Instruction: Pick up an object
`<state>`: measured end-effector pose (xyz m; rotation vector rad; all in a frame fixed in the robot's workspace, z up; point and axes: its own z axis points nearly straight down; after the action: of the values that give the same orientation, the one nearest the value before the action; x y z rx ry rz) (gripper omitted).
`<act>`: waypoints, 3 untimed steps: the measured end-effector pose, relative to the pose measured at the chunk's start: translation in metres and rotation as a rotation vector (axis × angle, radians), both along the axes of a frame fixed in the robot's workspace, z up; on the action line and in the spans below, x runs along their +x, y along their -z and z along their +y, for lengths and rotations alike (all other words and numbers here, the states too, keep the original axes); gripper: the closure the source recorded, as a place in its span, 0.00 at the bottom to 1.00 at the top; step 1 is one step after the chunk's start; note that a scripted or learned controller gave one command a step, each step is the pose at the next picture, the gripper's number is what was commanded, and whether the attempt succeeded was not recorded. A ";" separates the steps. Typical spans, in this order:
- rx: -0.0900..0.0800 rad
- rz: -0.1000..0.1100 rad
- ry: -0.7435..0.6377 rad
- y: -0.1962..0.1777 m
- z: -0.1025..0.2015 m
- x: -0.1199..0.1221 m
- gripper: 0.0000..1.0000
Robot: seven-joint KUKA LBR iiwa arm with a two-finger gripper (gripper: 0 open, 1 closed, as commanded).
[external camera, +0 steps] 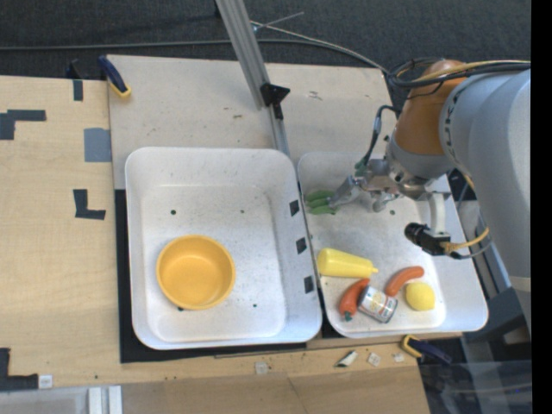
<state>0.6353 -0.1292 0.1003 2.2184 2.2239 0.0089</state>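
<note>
We see the claw (326, 201) low in the right bin (466, 317), near its top left corner, with its green fingertips (319, 199) close to the wall between the two bins. We cannot tell what the claw is doing, because the tips are small and a bit blurry, and we see nothing pinched there. Behind it the grey arm (483, 145) with its orange band (423, 128) comes in from the right. Lower in the same bin, well apart from the claw, lie the things to pick. A yellow corn (345, 264) lies near the left wall. Below it are an orange carrot (352, 297), a small tin can (377, 304), a red sausage (405, 279) and a yellow lemon (420, 296), all close together. In the left bin (172, 171) sits a yellow bowl (196, 272), upright, toward the front. Both bins rest on the surface (52, 231).
</note>
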 end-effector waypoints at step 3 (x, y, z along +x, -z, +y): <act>-0.003 0.000 0.000 -0.123 0.010 0.009 1.00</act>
<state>0.6439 -0.1188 0.2231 2.2168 2.2218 0.0059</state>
